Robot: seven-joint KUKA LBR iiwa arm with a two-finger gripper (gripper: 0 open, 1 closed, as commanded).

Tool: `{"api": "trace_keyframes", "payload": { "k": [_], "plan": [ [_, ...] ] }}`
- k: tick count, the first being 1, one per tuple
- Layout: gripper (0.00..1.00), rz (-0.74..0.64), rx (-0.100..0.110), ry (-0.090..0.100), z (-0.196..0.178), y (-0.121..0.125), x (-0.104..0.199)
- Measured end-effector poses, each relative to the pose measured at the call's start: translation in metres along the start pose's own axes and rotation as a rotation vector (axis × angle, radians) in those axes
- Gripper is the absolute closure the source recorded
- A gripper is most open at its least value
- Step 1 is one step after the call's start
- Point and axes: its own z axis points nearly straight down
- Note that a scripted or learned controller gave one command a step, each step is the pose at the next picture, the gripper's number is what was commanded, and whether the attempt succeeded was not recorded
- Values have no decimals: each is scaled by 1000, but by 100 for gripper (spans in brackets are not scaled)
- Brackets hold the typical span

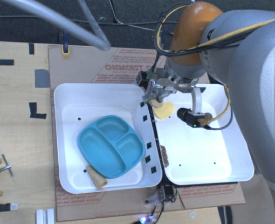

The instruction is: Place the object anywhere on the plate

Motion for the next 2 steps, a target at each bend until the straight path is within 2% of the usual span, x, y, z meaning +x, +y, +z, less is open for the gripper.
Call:
{"api": "trace_keyframes", "payload": {
  "k": [2],
  "plan": [
    [100,-1,-1,0,-4,35,120]
  ]
}}
